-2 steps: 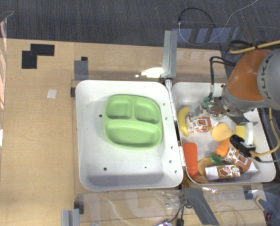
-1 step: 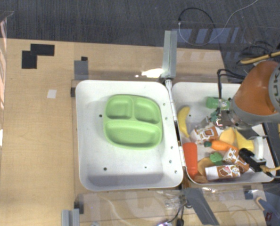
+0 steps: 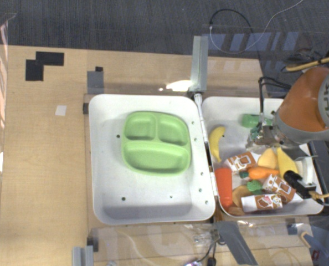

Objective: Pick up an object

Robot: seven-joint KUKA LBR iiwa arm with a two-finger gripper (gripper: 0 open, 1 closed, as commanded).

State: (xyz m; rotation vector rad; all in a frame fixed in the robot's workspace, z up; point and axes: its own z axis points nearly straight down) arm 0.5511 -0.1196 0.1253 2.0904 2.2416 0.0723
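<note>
two white bins (image 3: 98, 165); one green tray (image 3: 155, 142), one banana (image 3: 215, 141).

My arm (image 3: 314, 101) is grey with an orange band. Both shallow plastic bins (image 3: 106, 165) are white. The left one bears a light green sectioned plate (image 3: 155, 142). In the right I see a yellow curved banana (image 3: 215, 141), a red-orange cylinder (image 3: 224, 185), an orange carrot with a green top (image 3: 258, 173), and brown-and-white printed cartons (image 3: 241, 162).

Glossy white plastic bins (image 3: 103, 148) (smooth) on a matt wooden bench (image 3: 42, 165).
</note>
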